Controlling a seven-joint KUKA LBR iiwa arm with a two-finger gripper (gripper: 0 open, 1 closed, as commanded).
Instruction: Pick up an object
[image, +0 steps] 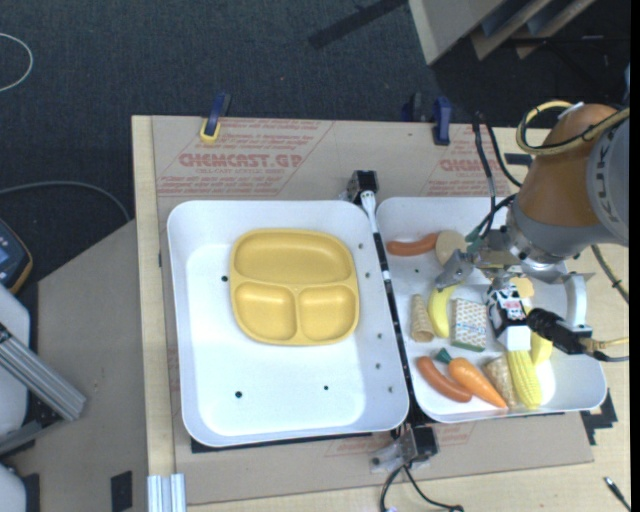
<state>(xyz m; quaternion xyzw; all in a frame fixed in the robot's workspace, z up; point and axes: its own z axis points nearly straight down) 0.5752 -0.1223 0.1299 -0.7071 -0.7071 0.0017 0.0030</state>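
The candidate objects lie crowded in the right bin (590, 392): a yellow banana-like piece (443, 303), a speckled sponge-like block (468, 322), a corn cob (523, 375), a carrot (475, 380) and two sausages, one (412, 244) near the far wall. The gripper (508, 305) hangs low over the middle of this cluster; whether it is released or clenched cannot be told, and nothing is visibly held. For a sound pick, centre on one item with free flanks and descend vertically, avoiding neighbours. The left bin (190, 330) holds a yellow divided tray (295, 285). The board (255, 150) behind reads "CHEMCAST GP" in red.
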